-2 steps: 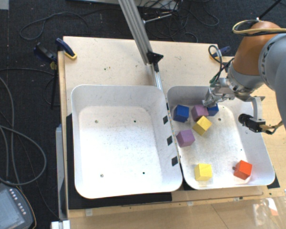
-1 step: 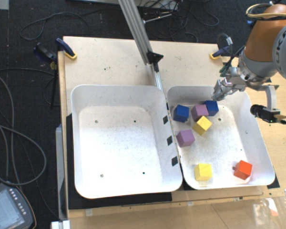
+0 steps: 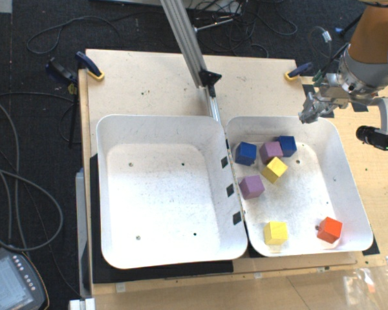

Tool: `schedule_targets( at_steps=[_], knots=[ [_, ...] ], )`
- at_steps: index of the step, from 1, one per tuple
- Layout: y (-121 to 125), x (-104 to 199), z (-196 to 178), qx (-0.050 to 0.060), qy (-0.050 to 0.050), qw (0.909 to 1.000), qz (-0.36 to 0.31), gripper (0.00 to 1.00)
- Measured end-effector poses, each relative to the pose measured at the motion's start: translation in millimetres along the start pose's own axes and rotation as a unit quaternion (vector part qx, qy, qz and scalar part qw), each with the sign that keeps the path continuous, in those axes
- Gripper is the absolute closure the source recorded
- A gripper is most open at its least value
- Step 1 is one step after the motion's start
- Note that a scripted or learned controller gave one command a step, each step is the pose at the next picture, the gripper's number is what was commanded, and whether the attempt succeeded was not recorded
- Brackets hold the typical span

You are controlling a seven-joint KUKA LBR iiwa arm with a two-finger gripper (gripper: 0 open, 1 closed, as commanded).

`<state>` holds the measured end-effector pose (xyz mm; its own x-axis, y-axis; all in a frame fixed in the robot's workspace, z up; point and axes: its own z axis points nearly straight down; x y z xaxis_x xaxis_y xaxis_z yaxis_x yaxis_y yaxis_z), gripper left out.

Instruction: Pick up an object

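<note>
The blocks sit in the right bin [image 3: 349, 192], so the arm can reach them from its side. Blue [image 3: 246, 152], purple [image 3: 270, 151] and yellow [image 3: 275, 168] blocks crowd together near its top. The arm [image 3: 372, 37] leans in over the bin's top corner, pointing down. The gripper [image 3: 308, 115] holds nothing. I cannot tell how its jaws are set.

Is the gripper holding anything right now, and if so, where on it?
Nothing is held. The gripper hovers over the right bin's far rim, apart from all the cubes, with no object between its fingers.
</note>
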<state>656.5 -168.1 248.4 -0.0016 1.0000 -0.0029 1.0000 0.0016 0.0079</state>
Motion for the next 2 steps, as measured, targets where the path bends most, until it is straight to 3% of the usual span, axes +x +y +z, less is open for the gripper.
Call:
schedule_targets(
  at_steps=[1,2],
  knots=[
    [2,0,-34,0.001,0.0,1.0,0.0,1.0],
    [-3,49,-17,0.005,0.002,1.0,-0.002,1.0]
  ],
)
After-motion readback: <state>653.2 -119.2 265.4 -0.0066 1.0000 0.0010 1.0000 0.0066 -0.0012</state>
